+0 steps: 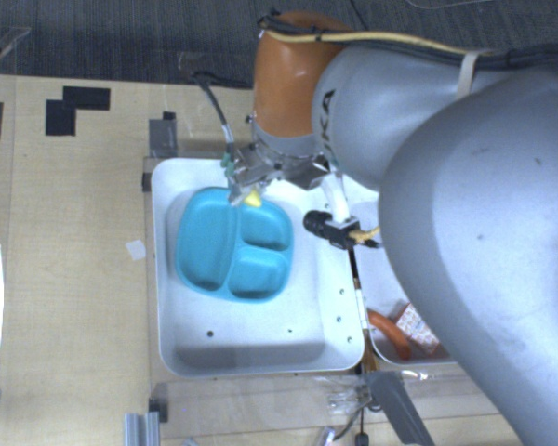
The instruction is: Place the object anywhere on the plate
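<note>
Yellow object [252, 196] pinched between fingers of claw [245, 190], hanging just over far rim of blue plate [232, 242] in left bin [251, 347].

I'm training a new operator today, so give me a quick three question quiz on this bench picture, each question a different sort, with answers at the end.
1. True or false: the plate lies in the left bin.
2. What colour is the plate? A red, B blue, C green.
3. Fill in: the end effector is above the plate's ____ edge, with a small yellow object at its tip.

Key: 1 true. 2 B. 3 far, the top one in the picture.
</note>
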Robot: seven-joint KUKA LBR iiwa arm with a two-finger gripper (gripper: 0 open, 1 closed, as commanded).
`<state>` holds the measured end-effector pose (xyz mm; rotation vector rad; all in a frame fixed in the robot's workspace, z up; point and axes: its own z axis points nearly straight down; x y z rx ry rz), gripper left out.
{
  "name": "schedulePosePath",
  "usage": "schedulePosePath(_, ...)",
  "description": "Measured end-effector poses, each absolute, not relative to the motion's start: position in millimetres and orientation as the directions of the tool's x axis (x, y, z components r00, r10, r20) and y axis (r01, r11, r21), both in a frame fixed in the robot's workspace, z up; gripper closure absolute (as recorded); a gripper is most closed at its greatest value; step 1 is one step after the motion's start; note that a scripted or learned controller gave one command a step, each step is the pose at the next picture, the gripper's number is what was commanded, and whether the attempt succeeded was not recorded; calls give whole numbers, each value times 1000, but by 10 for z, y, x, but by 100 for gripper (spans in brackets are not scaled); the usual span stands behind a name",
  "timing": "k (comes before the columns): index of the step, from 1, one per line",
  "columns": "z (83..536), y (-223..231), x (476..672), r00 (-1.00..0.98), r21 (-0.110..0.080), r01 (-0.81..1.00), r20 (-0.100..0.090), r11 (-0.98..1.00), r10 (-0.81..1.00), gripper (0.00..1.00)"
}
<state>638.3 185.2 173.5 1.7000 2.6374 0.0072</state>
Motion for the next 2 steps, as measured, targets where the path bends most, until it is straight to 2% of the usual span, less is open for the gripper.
schedulePosePath(1, 1738, 1850, 6384, -413, 6, 911, -1, 413, 911, 0)
schedulePosePath(2, 1225, 1834, 6694, -397, 6, 918, -2, 397, 918, 0)
